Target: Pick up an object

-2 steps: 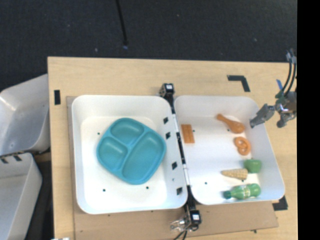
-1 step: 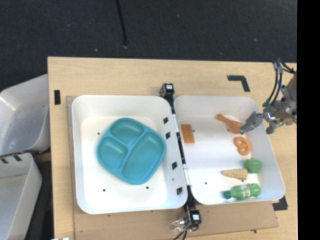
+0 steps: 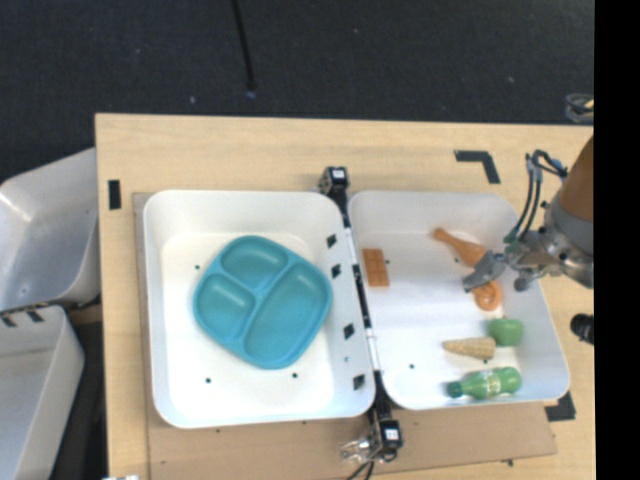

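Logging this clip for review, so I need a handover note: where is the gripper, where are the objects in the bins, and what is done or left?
Gripper: low in the right bin, over the orange spoon; nothing seen between its fingers.
Right bin also holds a brown block, green piece, tan cone, green bottle.
Left bin: blue divided plate.
Done: nothing lifted. Left: grasp and raise one object.
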Robot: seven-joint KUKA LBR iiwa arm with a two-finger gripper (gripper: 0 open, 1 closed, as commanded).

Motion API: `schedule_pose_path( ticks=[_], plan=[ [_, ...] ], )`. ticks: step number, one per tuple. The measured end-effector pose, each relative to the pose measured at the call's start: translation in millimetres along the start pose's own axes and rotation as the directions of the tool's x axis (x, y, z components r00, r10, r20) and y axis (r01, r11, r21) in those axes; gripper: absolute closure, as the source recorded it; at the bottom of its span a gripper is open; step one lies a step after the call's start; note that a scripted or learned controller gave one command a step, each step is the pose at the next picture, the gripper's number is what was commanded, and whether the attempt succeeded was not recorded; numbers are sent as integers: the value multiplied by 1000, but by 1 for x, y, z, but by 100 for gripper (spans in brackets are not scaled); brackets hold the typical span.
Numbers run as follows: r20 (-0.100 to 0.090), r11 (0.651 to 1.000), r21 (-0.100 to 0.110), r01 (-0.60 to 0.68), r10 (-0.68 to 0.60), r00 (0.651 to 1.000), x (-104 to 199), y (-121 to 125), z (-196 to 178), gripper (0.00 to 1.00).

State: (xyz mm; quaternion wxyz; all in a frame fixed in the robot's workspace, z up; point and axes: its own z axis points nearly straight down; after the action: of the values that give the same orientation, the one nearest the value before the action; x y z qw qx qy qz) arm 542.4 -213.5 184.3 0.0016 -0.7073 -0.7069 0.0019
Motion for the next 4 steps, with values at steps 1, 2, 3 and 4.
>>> schedule_pose_path(
  ticks=[1, 2, 3, 4],
  plan=[
    [1, 1000, -2, -2, 2, 1000, 3, -2, 43, 0],
    [2, 1000, -9, -4, 4, 1000, 2, 0, 29, 100],
    [2, 1000, -12, 4, -4, 1000, 9, -4, -25, 100],
    [2, 1000, -12, 4, -4, 1000, 8, -3, -70, 100]
  ],
)
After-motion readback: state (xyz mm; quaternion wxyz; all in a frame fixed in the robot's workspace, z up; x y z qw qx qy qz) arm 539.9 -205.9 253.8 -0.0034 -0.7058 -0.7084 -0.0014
